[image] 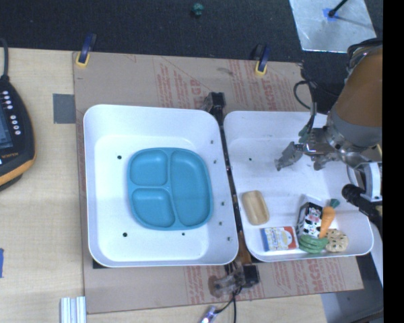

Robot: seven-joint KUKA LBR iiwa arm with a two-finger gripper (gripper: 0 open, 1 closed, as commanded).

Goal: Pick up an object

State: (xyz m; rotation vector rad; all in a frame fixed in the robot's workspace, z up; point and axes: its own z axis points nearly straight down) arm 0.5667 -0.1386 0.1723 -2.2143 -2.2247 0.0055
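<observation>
Two white bins are seen side by side on the bench. The left bin (97,180) holds a blue tray (170,188) with three compartments, lying flat near the middle. The right bin (269,126) holds the loose objects, all gathered toward its near edge.

The gripper (301,157) is seen over the upper middle of the right bin, reached in from the right. Its two fingers are spread apart, with nothing between them. No object lies under it; bare bin floor is seen below.

Candidate objects: a tan bread piece (255,207), lying alone just beside the bin's left wall; a small white card (279,239) at the near edge; and a tight cluster at the near right corner made up of a black-and-white carton (311,219), a carrot (327,216), a green item (313,245) and a cracker (336,241), touching or overlapping one another.

Step judged: approach, before any grasp. Nothing has been lifted yet.

Next move judged: a target must be chosen and the gripper carried toward the near side of the bin, then lowered. The bread is judged the easier pick, as it stands apart with free space around it. The cluster is judged riskier, since fingers may close on two things or push them aside.
</observation>
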